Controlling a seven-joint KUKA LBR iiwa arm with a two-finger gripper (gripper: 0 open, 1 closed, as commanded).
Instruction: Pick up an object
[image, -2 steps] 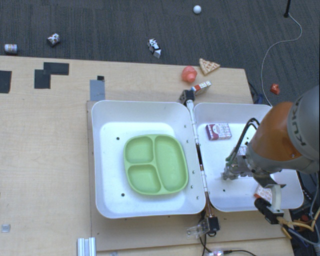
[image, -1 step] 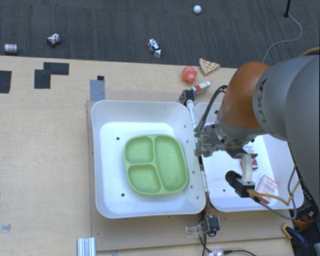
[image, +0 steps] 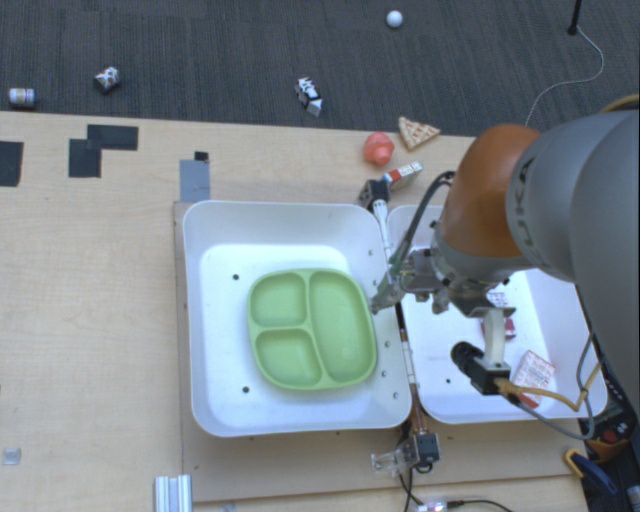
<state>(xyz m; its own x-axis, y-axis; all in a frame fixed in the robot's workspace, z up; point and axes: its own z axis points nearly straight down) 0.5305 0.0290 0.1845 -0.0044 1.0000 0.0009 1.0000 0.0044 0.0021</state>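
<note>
A light green divided plate (image: 310, 328) lies flat in the left white bin (image: 215, 330), filling its middle. My gripper (image: 384, 296) hangs over the ridge between the two bins, at the plate's right edge, pointing down and to the left. The grey arm with its orange band covers much of the right bin (image: 440, 395). A small white and red packet (image: 533, 370) lies in the right bin near its right side, with another small reddish item (image: 507, 316) just above it, partly hidden by the wrist. I see nothing between the gripper's tips.
On the bench behind the bins lie a red ball (image: 378, 148), a toy pizza slice (image: 418, 131) and a red and white tube (image: 402, 174). Small toys (image: 309, 94) and a white ball (image: 394, 17) lie on the dark carpet beyond. Cables run along the bench's front edge.
</note>
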